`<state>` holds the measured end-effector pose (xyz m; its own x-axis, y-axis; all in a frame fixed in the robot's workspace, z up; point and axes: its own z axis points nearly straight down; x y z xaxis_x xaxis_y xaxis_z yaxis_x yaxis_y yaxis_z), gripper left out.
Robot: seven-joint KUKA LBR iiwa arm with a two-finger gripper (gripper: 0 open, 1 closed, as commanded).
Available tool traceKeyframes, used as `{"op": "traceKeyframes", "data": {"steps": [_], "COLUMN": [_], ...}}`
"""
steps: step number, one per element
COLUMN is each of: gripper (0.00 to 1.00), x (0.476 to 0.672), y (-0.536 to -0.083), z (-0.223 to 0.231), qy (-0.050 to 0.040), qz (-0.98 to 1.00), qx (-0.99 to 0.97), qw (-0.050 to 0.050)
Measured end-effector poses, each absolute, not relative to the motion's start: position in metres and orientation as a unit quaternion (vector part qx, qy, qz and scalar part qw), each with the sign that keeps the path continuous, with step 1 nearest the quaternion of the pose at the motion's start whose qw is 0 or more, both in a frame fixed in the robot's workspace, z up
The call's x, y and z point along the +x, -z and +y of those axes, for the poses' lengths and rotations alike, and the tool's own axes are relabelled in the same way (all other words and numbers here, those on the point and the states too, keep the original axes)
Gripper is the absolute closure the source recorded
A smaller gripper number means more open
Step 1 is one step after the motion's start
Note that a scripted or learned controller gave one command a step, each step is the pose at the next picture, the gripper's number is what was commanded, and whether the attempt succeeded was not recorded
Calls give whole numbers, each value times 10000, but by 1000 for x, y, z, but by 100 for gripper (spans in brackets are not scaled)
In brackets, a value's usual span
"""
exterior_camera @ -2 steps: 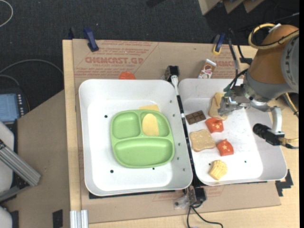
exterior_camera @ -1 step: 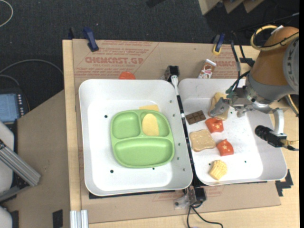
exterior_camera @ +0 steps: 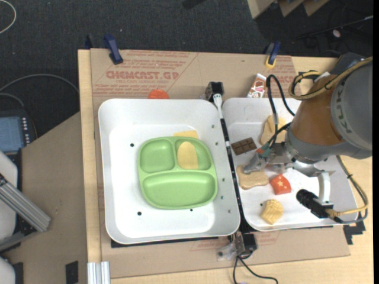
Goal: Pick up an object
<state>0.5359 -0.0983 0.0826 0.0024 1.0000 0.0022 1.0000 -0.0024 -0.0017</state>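
The claw [exterior_camera: 260, 160] hangs near cardboard [exterior_camera: 142, 73] printed "CHEMCAST".

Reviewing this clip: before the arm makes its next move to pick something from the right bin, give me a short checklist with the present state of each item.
1. Gripper is over the right white bin, low among the items: ok.
2. A target sits near the gripper: the tan bread-shaped piece lies just below it: ok.
3. An object is seen between the fingers: cannot tell; the wrist and cables cover that spot.
4. Neighbours leave room: not ok; the brown chocolate-bar piece and the red wedge-shaped piece lie close by.
5. The yellow corn-shaped piece lies apart as a spare target: ok.
6. The green divided plate in the left white bin is out of the arm's way: ok.
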Motion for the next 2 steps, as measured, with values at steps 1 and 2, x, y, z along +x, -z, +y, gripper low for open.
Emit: {"op": "traceKeyframes", "data": {"steps": [1, 2], "gripper": [100, 100], "x": [540, 552], "y": [-97, -193], "z": [-99, -178], "qy": [27, 14], "qz": [-7067, -7050], "qx": [-7075, -7091], "qw": [-21, -71]}}
